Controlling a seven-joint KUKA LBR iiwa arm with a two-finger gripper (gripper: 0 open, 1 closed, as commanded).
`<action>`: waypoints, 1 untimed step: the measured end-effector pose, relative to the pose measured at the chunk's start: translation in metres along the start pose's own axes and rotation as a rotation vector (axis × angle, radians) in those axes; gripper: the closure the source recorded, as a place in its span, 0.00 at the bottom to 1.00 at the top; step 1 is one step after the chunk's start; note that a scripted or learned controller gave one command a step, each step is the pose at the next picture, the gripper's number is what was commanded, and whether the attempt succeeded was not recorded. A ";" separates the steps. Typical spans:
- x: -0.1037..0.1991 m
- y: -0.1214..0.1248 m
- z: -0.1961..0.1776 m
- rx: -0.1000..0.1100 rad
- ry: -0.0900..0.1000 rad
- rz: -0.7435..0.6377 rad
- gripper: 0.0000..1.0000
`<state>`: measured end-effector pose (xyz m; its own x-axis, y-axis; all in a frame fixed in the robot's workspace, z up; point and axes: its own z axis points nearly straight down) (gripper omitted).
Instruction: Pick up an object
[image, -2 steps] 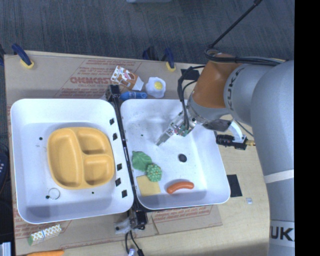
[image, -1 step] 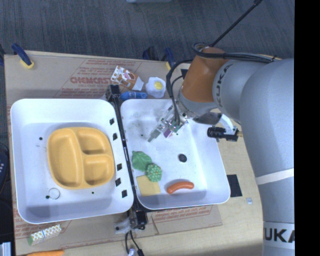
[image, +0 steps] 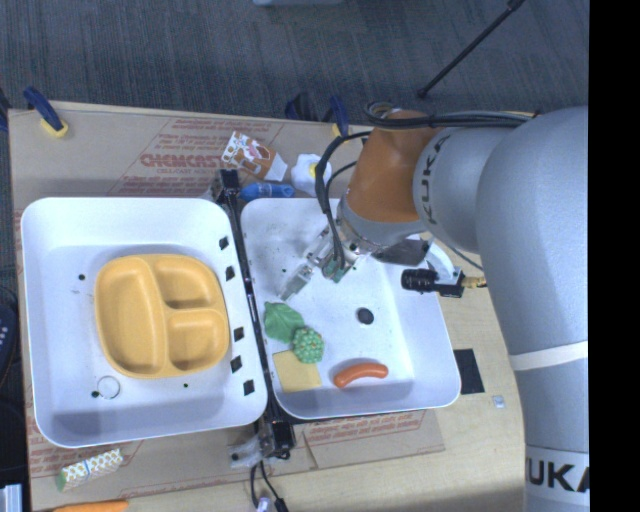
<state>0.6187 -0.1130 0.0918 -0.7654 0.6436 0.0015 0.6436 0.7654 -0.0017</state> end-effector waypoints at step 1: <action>-0.004 -0.002 0.000 -0.001 -0.002 -0.250 0.00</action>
<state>0.6201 -0.1171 0.0922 -0.9007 0.4344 -0.0007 0.4344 0.9007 -0.0004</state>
